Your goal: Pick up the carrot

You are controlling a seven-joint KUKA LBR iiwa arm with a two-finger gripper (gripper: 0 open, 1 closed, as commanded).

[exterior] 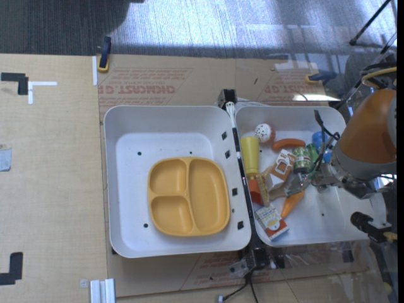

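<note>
Hovering gripper (302,183) | tapered orange carrot (291,204) | smooth white bin (328,223)

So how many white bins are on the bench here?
2. The left bin holds a yellow divided plate; the right bin, touching it along the middle, holds the cluttered items, including the carrot.

Orange carrot (291,204) lies slanted (right bin (328,229)).

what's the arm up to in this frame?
The arm's gripper is down in the right bin, in the clutter by the carrot, which lies on the bin floor beside a small carton. A grasp isn't visible. A yellow bottle and a white ball lie nearby. The left bin holds a yellow divided plate.
</note>
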